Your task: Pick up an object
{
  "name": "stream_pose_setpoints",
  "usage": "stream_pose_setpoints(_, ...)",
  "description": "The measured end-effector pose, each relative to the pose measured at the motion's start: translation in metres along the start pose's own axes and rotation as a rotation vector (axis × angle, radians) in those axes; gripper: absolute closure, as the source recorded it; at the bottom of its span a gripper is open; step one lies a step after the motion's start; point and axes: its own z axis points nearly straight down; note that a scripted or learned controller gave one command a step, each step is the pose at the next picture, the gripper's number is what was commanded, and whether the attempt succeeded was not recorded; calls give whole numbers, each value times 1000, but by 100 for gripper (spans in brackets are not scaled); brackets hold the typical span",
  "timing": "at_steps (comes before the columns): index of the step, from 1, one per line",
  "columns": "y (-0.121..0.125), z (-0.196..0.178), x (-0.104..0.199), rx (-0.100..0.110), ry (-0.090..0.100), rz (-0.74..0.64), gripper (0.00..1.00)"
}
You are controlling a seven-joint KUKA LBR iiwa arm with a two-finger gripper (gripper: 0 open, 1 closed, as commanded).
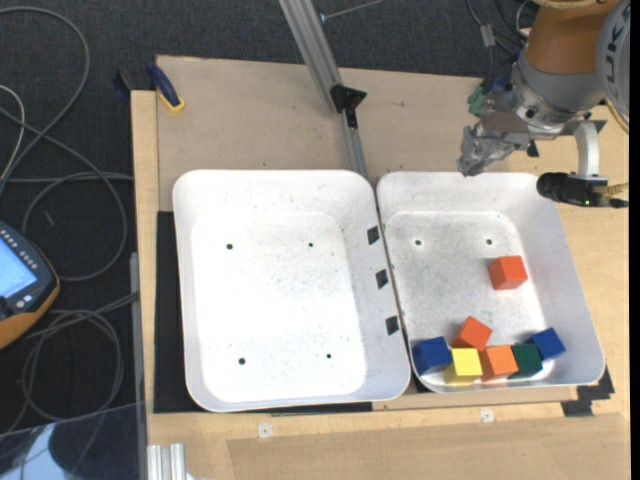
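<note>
The picking has not begun, as far as one can judge: the end effector (pixel 483 158) hangs above the far rim of the right bin (pixel 568 268), with nothing between its fingers, and I cannot tell how wide they stand. The blocks all lie in this bin, a lone orange block (pixel 508 272) near the middle. The others (pixel 487 352) are gathered at the near edge; reaching down, closing and lifting are all left.

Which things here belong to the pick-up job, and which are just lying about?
Job:
- gripper
- lone orange block
- clustered blocks
- right bin

Lying about:
- left bin
- cables
- handheld pendant
- metal bar
</note>
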Motion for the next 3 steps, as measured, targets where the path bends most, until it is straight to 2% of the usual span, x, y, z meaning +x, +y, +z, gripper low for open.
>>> stream_pose_setpoints(1,-12,-5,59,-1,1,-1,100)
stream_pose_setpoints(3,-37,4,148,0,0,-1,100)
